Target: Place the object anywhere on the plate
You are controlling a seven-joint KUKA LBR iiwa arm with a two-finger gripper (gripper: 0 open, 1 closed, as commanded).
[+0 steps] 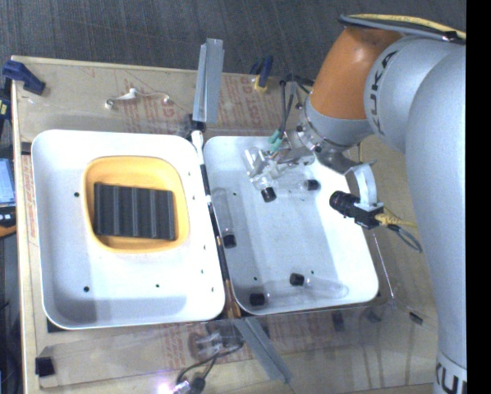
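Reaching in from 3 o'clock, the grey KUKA arm [410,80] with its orange band puts the claw [266,164] over the right bin [344,257], toward the bin's 11 o'clock corner. Cannot tell claw state; clear plastic and glare blur it. Nothing visibly clamped. Left bin [57,277] holds the yellow plate [135,175], and a dark ribbed rectangular object [135,212] lies flat on the plate, centre to 6 o'clock side. Right bin has small black bits at its 6 o'clock edge. Wooden counter [81,84] under both bins, blue clamp [22,76] at its 10 o'clock corner.
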